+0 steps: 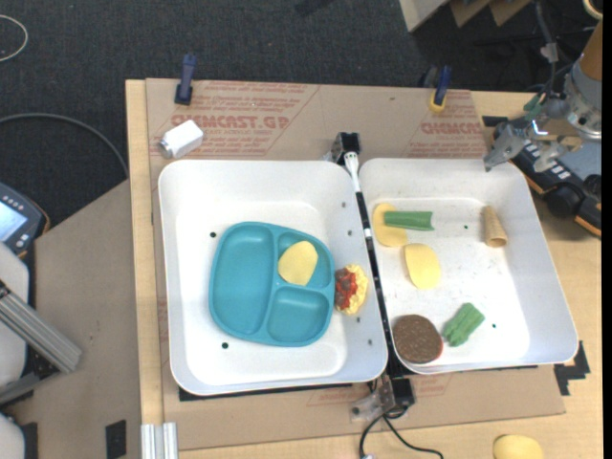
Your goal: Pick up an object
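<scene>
My gripper hangs above the far right corner of the right bin, open with nothing between its fingers. Below it in that bin lie a tan cylinder, a green bean pod resting on a yellow piece, a yellow oval, a brown round patty and a green chunk. The left bin holds a blue divided plate with a yellow piece in it. A red-and-yellow item lies beside the plate.
The two bins meet along a black seam. A small white block and two blue clamps sit on the cardboard behind them. A yellow object lies at the bench's front right.
</scene>
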Robot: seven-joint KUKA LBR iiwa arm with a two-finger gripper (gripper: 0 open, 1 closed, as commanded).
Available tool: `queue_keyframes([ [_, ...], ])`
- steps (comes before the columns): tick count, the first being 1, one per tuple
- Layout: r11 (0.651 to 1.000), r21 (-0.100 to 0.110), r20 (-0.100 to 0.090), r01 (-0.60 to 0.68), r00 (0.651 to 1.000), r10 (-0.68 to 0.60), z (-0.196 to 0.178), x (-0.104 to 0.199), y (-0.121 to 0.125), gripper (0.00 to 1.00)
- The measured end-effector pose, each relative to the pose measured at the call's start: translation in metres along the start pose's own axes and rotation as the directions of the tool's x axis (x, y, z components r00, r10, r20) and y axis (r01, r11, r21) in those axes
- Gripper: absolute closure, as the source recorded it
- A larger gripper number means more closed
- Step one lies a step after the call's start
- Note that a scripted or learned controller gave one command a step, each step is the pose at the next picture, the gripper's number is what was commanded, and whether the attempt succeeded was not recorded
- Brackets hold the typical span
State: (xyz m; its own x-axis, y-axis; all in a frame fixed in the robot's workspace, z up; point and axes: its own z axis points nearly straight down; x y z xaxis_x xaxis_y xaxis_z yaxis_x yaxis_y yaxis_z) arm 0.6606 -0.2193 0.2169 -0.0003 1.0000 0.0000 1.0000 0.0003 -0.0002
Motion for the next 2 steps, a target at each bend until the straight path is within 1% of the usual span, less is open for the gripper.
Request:
queue_keyframes([
  [1, 1.000, -0.011, -0.002, 0.011, 1.000, -0.011, -0.095, 0.109, -0.043, 0.00],
  [2, 1.000, -0.023, 0.002, 0.006, 1.000, -0.006, -0.330, 0.167, -0.036, 0.00],
])
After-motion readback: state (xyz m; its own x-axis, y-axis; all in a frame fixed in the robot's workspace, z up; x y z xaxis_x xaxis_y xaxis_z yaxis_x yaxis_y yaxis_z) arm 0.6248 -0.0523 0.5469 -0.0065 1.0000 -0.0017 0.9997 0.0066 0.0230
